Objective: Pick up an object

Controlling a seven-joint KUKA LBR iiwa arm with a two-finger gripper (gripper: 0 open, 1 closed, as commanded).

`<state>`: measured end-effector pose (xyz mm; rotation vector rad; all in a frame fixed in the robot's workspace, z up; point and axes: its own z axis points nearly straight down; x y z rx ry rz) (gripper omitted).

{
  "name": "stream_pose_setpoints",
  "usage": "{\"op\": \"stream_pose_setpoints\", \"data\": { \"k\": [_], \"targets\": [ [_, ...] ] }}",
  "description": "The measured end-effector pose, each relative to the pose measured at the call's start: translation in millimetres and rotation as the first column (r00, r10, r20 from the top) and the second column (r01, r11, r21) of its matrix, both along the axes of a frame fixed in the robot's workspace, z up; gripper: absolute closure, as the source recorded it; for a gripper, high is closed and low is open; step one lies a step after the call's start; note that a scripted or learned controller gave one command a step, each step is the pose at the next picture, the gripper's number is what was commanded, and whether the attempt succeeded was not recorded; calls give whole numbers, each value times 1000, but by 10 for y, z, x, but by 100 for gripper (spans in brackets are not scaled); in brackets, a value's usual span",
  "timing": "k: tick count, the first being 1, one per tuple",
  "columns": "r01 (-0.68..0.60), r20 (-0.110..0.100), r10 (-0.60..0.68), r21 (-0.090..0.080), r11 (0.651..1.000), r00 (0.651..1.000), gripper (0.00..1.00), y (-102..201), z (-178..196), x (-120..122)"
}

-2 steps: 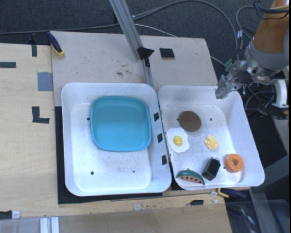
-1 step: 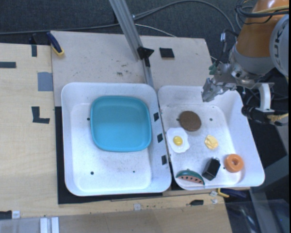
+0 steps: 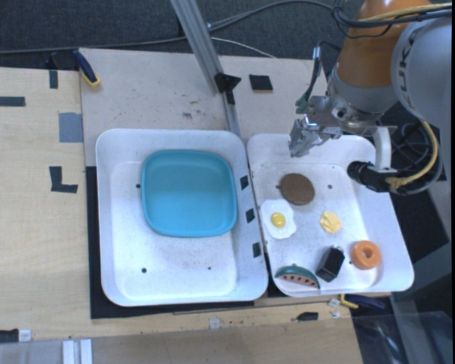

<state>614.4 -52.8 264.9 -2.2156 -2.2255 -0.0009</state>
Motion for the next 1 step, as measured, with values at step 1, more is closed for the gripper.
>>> {"op": "stream_pose_setpoints", "data": {
  "k": [1],
  "targets": [
    [0, 0, 0, 0, 1000, 1000, 100, 552, 6, 20]
  ]
}}
